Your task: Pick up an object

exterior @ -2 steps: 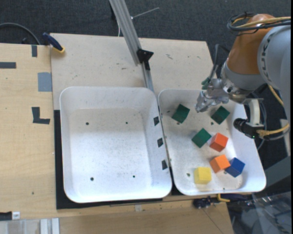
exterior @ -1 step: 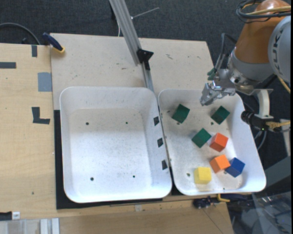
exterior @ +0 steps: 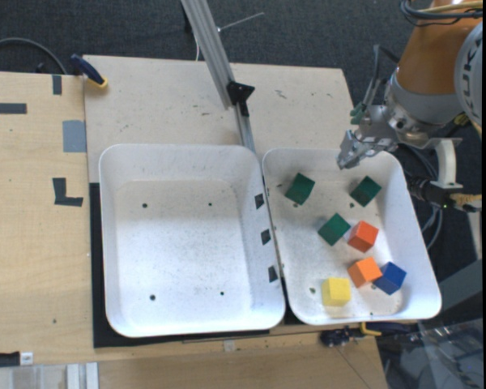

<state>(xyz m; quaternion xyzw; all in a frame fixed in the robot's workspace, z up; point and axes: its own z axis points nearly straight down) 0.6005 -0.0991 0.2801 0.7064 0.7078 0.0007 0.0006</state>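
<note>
Claw [exterior: 350, 157]: above right bin's [exterior: 413, 217] far rim, grip state cannot be told.
Blocks: three green, two orange, one blue, one yellow.
Writing: none readable.

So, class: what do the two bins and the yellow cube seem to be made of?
Bins: probably thin moulded plastic, glossy white, judging by the rounded corners and rolled rims. Yellow cube: matte and evenly coloured with crisp edges, so possibly foam, painted wood or plastic; the look leaves it open.

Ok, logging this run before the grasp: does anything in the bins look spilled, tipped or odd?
Nothing stands out. All seven cubes lie inside the right bin, none over the rim: three green, two orange, one yellow, one blue. The gripper is at that bin's far edge.
</note>
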